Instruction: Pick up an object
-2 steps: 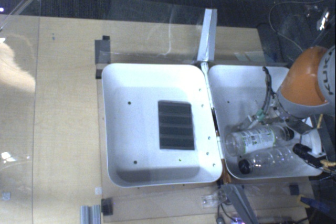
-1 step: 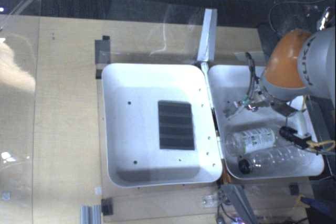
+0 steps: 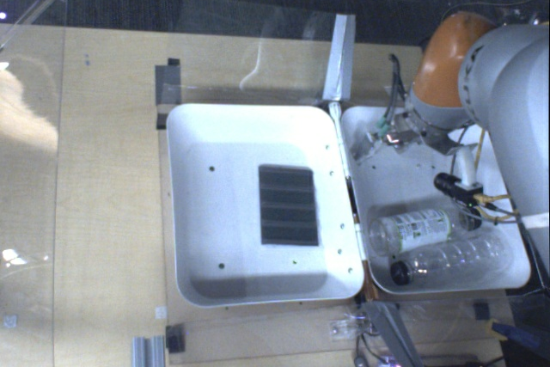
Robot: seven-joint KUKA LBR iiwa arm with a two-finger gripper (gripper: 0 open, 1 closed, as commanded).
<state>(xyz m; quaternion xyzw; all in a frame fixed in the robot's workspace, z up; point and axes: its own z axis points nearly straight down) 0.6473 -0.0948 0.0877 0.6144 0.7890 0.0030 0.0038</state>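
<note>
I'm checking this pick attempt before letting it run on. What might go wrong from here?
1. The clear plastic bottle lies on its side, so it may roll away from the fingers.
2. The small bottle touches it, so one may push the other.
3. Both sit near the right bin's front wall, and the gripper is at the far end.

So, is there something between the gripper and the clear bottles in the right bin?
Nothing visible. The gripper is at the far end of the right bin. The two clear bottles lie at the near end, with bare white floor between them and the gripper.
</note>
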